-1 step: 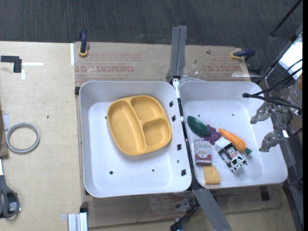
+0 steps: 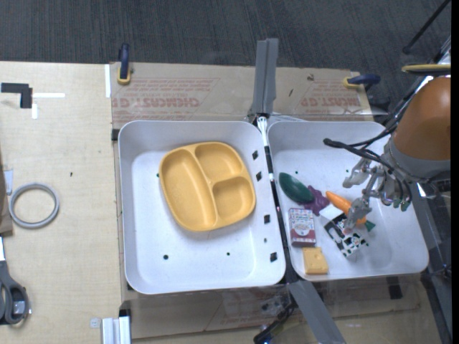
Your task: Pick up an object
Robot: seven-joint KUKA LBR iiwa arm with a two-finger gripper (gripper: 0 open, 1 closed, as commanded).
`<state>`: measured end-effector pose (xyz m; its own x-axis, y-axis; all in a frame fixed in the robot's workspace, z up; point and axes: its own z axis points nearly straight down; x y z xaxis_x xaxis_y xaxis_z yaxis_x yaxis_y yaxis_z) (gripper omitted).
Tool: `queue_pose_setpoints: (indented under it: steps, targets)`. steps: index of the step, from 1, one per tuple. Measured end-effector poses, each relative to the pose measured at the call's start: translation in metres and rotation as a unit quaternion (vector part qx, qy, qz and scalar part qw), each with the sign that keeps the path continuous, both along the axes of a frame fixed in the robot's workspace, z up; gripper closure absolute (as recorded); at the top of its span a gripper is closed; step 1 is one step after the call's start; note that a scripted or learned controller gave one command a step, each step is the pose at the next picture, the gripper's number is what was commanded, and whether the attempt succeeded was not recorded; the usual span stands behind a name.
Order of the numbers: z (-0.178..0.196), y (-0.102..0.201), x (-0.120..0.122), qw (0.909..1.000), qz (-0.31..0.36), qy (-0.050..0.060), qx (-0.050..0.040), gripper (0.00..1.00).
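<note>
Black-and-white toy point(image 2: 351, 243) lies in the right bin point(image 2: 401, 264), just beside the carrot point(image 2: 337, 200) — gripper point(image 2: 353, 222) hovers right above; grip unreadable. Best to drop straight, centred, clear of neighbours.

left bin point(image 2: 143, 264): divided plate point(image 2: 208, 185) inside | right bin point(image 2: 401, 260): small objects point(image 2: 315, 224) clustered at left | gripper point(image 2: 353, 221) above them

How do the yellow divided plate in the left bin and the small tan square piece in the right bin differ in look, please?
The yellow divided plate is by far the larger; the tan square piece is small beside it. The plate has three hollow compartments and rounded corners, while the tan piece looks like a flat block. The plate lies alone and tilted in the left bin; the tan piece sits near the front of the right bin, below a red packet. Both share a warm yellowish tone.
</note>
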<state>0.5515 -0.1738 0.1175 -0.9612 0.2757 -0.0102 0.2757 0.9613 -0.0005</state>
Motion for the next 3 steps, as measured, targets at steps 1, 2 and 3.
queue_pose_setpoints:
  steps: [1, 2, 3]
  targets:
    - [-0.010, 0.036, 0.047, 0.9955, -0.095, -0.008, -0.0001, 0.00]
    - [-0.010, 0.055, 0.010, 0.9799, -0.199, -0.015, 0.0008, 0.00]
    - [-0.012, 0.039, 0.013, 0.9014, -0.433, -0.004, 0.0085, 0.00]
